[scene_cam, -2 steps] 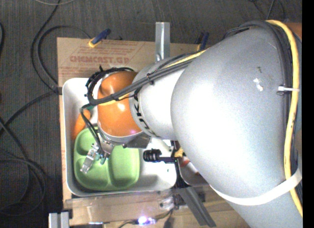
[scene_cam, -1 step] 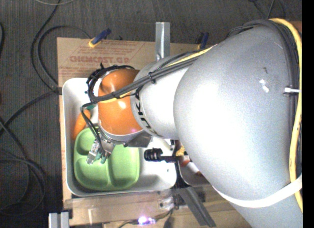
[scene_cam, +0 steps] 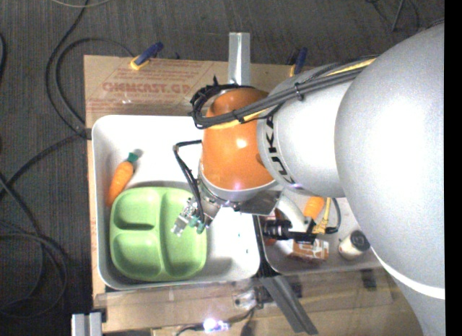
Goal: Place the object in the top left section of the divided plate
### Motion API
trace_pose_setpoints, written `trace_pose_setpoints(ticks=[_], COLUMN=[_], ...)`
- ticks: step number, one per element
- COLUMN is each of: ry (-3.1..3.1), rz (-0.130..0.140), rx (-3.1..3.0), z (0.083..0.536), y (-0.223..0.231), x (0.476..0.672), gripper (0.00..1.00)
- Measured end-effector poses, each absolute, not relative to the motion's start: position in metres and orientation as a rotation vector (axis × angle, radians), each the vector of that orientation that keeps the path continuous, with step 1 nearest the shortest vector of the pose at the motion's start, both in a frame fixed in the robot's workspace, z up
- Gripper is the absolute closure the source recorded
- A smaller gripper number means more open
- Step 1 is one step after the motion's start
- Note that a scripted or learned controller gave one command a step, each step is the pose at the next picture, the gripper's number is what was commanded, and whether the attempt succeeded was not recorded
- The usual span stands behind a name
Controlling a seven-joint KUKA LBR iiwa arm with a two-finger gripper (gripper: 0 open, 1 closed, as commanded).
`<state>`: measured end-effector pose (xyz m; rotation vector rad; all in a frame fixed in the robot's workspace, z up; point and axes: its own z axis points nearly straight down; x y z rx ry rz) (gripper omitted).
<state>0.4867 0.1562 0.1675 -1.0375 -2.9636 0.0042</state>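
1. Camera view, looking down at a slant: two shallow white bins sit side by side on a brown tabletop. The left white bin (scene_cam: 101, 136) holds a light green moulded plastic divided plate (scene_cam: 148, 251) in its lower half, with raised ridges splitting it into sections.

2. Same view: a small orange toy carrot with a green leafy top (scene_cam: 121, 177) lies in the left bin, just beside the plate's upper left edge and apparently touching its rim. Its long axis runs diagonally, green top pointing up and to the right, orange tip down and to the left.

3. Same view: the grey arm with its orange band enters from the right and hangs over the middle of the left bin. The small metallic two-finger gripper (scene_cam: 189, 220) sits over the plate's right-hand side, near the ridge between sections.

4. Same view: the jaws are too small and cluttered with glints to read, so I cannot tell whether they are open or closed. A green fleck shows beside them, but nothing can be confirmed as held.

5. Key relation: the carrot lies to the left of the jaws and a little above them in the frame, across the plate's upper sections. The top left section lies between the two, nearer the carrot.

6. Same view: the right white bin (scene_cam: 268, 261) holds a few other small items, mostly hidden under the arm.
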Motion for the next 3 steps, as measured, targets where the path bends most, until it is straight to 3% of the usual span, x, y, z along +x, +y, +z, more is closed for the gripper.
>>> trace_pose_setpoints(ticks=[1,2,3], ry=[-3.009,-2.942,-2.762], rz=[0.003,0.001,0.002], rx=[-0.905,-1.093,-1.495], z=[0.199,0.183,0.183], y=[0.091,0.061,0.014], x=[0.484,0.495,0.484], gripper=[1.0,1.0,1.0])
